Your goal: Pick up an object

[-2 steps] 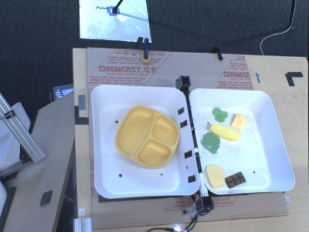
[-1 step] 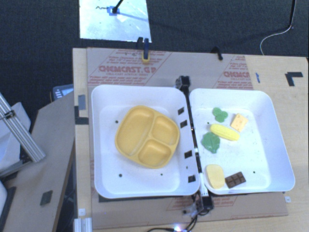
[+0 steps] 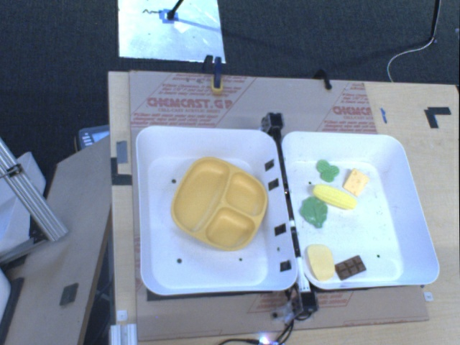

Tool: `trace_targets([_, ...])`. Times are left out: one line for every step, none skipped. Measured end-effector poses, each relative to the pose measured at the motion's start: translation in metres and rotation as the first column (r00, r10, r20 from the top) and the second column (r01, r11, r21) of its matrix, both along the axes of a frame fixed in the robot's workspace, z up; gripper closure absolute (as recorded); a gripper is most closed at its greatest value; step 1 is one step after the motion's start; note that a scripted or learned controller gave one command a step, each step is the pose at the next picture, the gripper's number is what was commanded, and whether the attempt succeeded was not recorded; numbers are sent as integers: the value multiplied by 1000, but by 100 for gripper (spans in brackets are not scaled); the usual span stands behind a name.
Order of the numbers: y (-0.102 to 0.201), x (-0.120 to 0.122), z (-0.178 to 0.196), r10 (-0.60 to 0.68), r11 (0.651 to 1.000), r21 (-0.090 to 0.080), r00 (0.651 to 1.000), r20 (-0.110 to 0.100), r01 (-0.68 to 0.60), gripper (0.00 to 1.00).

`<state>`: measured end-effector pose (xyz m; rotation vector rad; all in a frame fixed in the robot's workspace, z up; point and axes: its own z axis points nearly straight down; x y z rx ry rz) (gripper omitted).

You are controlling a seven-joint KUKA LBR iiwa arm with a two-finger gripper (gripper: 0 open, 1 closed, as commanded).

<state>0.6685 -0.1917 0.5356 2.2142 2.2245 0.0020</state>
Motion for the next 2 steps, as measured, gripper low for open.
trace_targets([6,0,0,-1,1000,0,1000,0,1,100])
trace_targets([11,0,0,-1,1000,0,1000,-1,1,100])
